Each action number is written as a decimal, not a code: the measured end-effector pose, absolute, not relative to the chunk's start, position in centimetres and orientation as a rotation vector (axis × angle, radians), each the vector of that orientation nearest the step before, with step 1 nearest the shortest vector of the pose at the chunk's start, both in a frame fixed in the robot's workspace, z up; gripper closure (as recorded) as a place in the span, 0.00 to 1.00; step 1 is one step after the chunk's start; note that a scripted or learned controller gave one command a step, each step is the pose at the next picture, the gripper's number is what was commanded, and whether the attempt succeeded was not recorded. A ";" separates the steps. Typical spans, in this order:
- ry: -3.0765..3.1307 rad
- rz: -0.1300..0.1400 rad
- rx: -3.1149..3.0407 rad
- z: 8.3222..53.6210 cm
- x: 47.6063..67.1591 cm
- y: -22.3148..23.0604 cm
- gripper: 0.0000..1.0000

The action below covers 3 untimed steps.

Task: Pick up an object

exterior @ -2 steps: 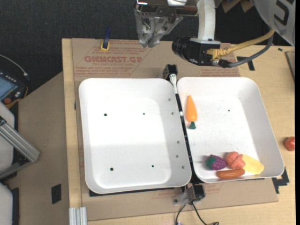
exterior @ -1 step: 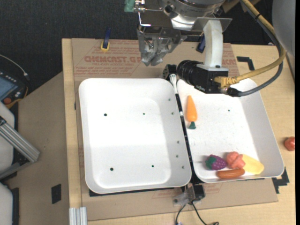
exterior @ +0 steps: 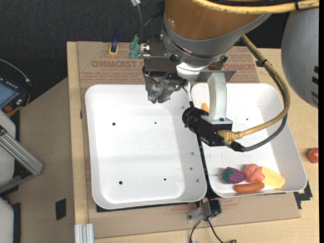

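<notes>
My gripper [exterior: 161,92] hangs over the far right corner of the left bin [exterior: 95,151], close to the wall between the two bins. Nothing shows under it but bare white floor. The toy foods lie in the near corner of the right bin [exterior: 281,116]: a purple grape bunch [exterior: 233,175], a pink-orange piece [exterior: 254,172], a yellow piece [exterior: 274,179] and a red-orange sausage [exterior: 248,188]. A small orange item [exterior: 205,107] peeks out behind the camera mount, at the far left of the right bin.
A black camera unit [exterior: 207,128] with a yellow cable [exterior: 263,125] juts from the wrist over the divider. An orange object [exterior: 314,155] lies outside the right bin at the frame's right. Blue and green clips [exterior: 124,46] sit on the board behind the bins.
</notes>
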State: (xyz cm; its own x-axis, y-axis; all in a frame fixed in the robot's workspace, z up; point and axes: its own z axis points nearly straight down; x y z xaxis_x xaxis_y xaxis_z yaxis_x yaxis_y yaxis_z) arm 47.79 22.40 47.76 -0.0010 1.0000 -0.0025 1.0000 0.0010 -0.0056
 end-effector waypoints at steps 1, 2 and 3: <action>-2.222 -0.005 -2.222 51.0 49.1 22.5 1.00; -2.221 -0.006 -2.224 53.5 50.2 18.7 1.00; -2.222 0.006 -2.217 50.9 47.8 22.3 1.00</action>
State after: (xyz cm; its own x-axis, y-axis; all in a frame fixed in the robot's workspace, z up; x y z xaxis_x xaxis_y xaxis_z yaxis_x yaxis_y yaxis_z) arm 47.84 22.26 50.95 -0.0024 1.0000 -0.0011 1.0000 0.0024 -0.0046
